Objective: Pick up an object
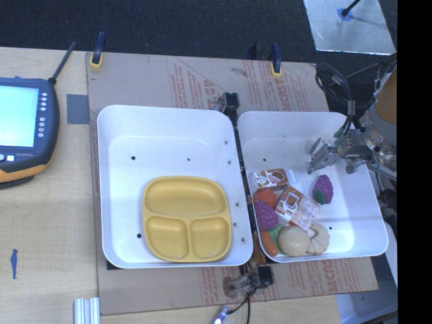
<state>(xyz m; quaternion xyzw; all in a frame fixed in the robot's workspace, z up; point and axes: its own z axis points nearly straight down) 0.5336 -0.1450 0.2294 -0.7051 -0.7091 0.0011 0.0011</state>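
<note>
End effector [322,155] metallic, above right bin [364,245]; knobbly purple grapes [323,188] below.

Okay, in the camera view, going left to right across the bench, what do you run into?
Handheld screen controller → left white bin holding the yellow divided tray → right white bin with its pile of toy food → purple grape bunch → pincer.
</note>
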